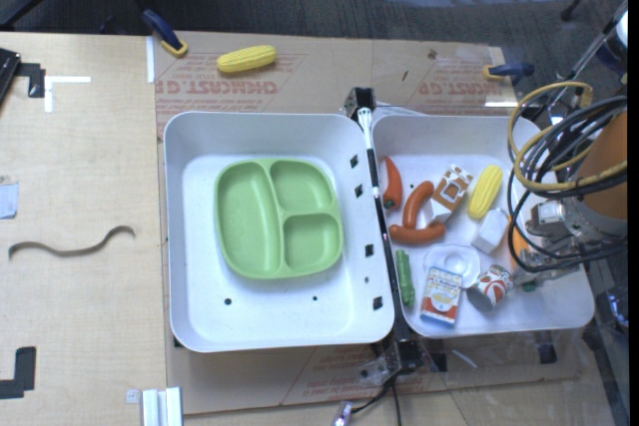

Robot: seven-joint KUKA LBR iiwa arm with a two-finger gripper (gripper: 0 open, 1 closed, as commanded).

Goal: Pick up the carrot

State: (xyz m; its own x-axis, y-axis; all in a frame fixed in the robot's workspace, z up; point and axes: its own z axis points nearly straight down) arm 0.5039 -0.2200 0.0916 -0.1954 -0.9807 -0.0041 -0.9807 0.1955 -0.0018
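Camera view — 2 shallow white plastic bins on the worktop. The left bin [190,244] carries a green 3-compartment plastic plate [280,216]. In the right bin [569,312], the small orange toy carrot [392,181] lies near the left wall, just beside 2 curved red-orange sausage pieces [416,217] and apart from a yellow toy corn cob [485,191]. The grey arm with its orange band [605,170] hangs over the bin's right edge; the gripper's state cannot be told. Judged step: approach not yet begun — the next move calls for travel leftward across the bin, then descent over the carrot.
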